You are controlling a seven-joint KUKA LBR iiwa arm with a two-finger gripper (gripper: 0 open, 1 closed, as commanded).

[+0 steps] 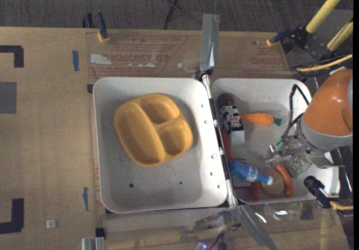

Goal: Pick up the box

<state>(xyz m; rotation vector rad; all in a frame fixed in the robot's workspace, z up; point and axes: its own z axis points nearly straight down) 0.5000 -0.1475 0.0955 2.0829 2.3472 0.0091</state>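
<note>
I see the box [231, 118], a small white carton with dark markings, lying against the left wall of the right bin [263, 87], just beside a carrot [259, 119] and below a dark brown object [225, 101] near the bin's upper left corner. Being tucked so close to the wall, I judge it leaves little room for a finger on that side. The gripper [286, 152] hangs lower right of the box, over the bin's lower middle, above a blue bottle [247, 172] and some sausage-like pieces [283, 179]; I cannot tell how it is set. The left bin [106, 148] carries a yellow divided dish [152, 129], well apart from the job. All rests on the wooden bench [45, 131].
</note>
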